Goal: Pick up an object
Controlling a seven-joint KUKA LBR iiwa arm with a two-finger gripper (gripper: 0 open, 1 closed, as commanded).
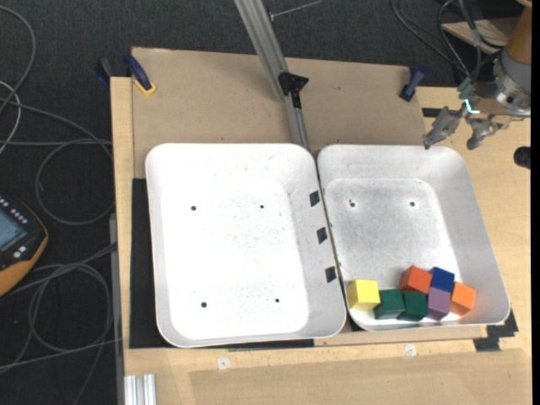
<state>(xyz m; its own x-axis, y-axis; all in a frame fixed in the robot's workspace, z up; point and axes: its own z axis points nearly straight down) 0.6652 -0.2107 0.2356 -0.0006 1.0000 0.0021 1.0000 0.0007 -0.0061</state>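
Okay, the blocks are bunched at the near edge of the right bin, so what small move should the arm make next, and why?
Probably bring the claw toward the near end of the right bin. It hangs open over the bin's far right corner with nothing between its fingers, while the blocks all sit clustered against the near wall. The yellow block, at the cluster's left end, looks easiest to reach.

gripper (pixel 456 135) open (above bench), blocks (pixel 413 294) in right bin (pixel 472 192)

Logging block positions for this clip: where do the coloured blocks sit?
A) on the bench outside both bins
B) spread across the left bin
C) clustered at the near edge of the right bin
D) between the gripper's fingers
C: the coloured blocks huddle together along the near edge of the right bin, while the gripper hangs open above that bin's far right corner.
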